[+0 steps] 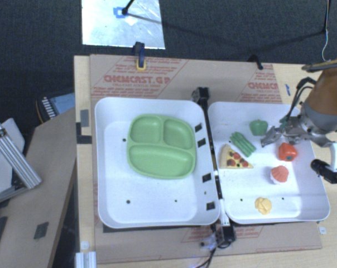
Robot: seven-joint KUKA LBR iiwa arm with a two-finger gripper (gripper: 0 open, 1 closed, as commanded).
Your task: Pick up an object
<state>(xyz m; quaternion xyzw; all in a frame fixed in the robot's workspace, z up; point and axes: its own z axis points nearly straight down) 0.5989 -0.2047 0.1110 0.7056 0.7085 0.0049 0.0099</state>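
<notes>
Your gripper hangs over the right bin; you cannot tell how its jaws stand. Just below-right of them sits one red tomato; left, one green pepper, one green pod, one pizza slice. One green tray fills the left bin. The cardboard reads "CHEMCAST".

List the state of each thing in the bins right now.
green divided plate: flat in left bin
green pepper: loose, right bin
green stalks: lying loose
pizza slice: flat
red tomato: beside gripper
strawberry: loose
yellow piece: loose
</notes>
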